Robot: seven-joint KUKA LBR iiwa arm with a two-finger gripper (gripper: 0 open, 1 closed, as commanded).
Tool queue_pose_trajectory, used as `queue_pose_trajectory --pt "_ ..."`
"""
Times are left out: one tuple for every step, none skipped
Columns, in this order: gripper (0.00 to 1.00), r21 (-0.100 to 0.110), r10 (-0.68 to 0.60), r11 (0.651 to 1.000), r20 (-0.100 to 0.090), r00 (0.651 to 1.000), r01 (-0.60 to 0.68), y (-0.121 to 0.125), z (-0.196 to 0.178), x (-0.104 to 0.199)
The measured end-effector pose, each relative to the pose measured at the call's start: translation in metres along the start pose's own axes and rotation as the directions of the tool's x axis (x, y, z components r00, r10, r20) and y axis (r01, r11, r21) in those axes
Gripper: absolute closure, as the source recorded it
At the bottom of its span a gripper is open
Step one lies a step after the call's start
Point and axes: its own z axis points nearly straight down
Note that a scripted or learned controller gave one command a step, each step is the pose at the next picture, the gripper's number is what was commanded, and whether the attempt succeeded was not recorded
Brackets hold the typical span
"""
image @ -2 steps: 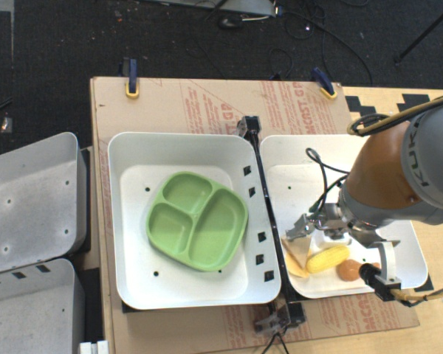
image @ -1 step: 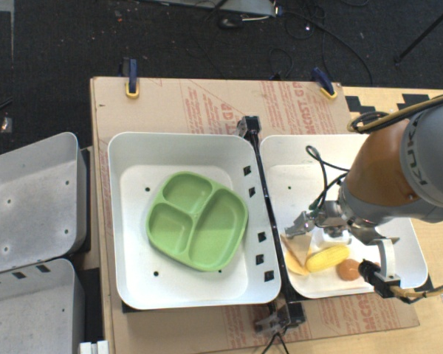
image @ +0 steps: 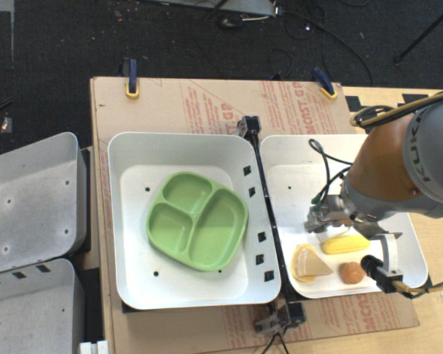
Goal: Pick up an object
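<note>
A: Where is the arm?

B: The grey arm (image: pixel 406 161) with its orange band reaches in from the right and hangs over the right bin (image: pixel 295 153). The gripper (image: pixel 326 220) sits low in that bin, just above and to the left of a yellow banana-like piece (image: pixel 345 244).

A: Is it holding anything?

B: I can't tell. The fingers are a dark tangle from this angle, and whether they are spread or closed is not clear. Nothing shows between them.

A: What else lies in that bin?

B: A pale wedge, perhaps a slice of bread or cheese (image: pixel 310 262), lies near the front edge, left of a small brown round object (image: pixel 351 272). The yellow piece is just behind those two, close to both.

A: And the left bin?

B: The left bin (image: pixel 133 153) holds a green divided plate (image: pixel 198 220) with three compartments, lying flat near the middle, well apart from the gripper.
</note>
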Motion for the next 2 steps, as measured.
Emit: queue_pose_trajectory --pt "1.00 0.029 -0.006 1.000 -0.007 1.000 0.006 0.006 -0.043 -0.003" --pt "1.00 0.028 -0.006 1.000 -0.007 1.000 0.006 0.002 -0.089 -0.007"
